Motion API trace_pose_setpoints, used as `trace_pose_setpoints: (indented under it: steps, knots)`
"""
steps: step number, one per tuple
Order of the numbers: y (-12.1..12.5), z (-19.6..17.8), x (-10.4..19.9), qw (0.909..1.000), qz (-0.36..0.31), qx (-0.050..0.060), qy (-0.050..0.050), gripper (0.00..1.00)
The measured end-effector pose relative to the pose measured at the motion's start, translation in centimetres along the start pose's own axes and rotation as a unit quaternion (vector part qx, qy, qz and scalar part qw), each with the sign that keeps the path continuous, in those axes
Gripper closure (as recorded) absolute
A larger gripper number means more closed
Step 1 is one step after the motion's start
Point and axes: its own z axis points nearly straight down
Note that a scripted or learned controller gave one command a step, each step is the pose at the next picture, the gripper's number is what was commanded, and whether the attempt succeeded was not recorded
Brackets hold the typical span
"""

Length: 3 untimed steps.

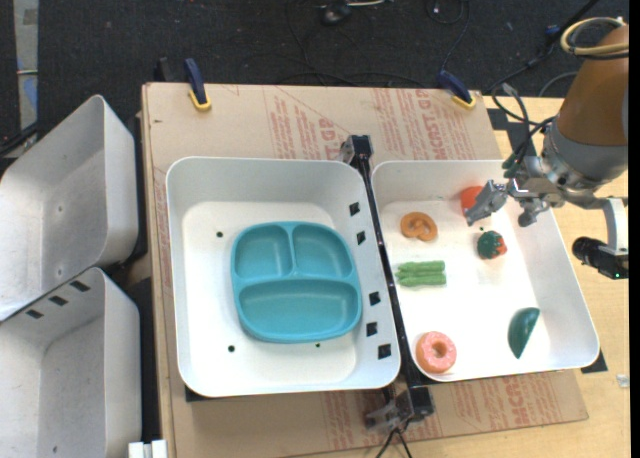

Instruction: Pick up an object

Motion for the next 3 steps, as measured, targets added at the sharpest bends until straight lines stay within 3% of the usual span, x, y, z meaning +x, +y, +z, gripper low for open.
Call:
trace_pose_setpoints:
  steps: [1, 3]
  knots:
    - [0.3, -0.8, 0.0, 1.0, -0.001, -0.007, -0.001, 0.0]
    - [1.2, 10.4, 0.3, 1.0, -0.001, -0.005, -0.001, 0.0]
